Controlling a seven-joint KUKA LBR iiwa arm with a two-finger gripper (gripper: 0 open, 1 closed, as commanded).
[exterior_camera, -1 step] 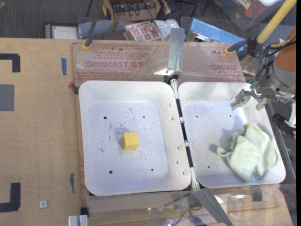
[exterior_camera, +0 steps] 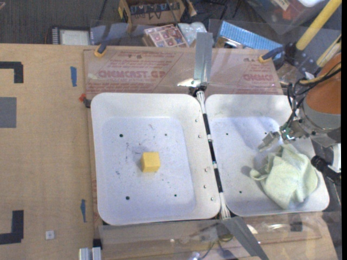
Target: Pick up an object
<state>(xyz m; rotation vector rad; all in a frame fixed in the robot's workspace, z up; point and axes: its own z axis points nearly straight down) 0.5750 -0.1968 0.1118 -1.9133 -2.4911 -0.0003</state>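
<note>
Pale wooden bench (exterior_camera: 43,161); cluttered boxes (exterior_camera: 149,7) behind; clear plastic sheet (exterior_camera: 141,72) at back.

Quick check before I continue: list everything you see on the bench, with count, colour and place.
Bins: two, white, side by side; left bin, right bin.
Block: one, yellow, middle of left bin.
Cloth: one, pale green, crumpled, near right corner of right bin.
Clear panel: one, behind the bins.
Clutter: boxes and cables, far edge.
Arm: one, grey with orange band, from the right.
Pincer: one, just above the cloth.
</note>
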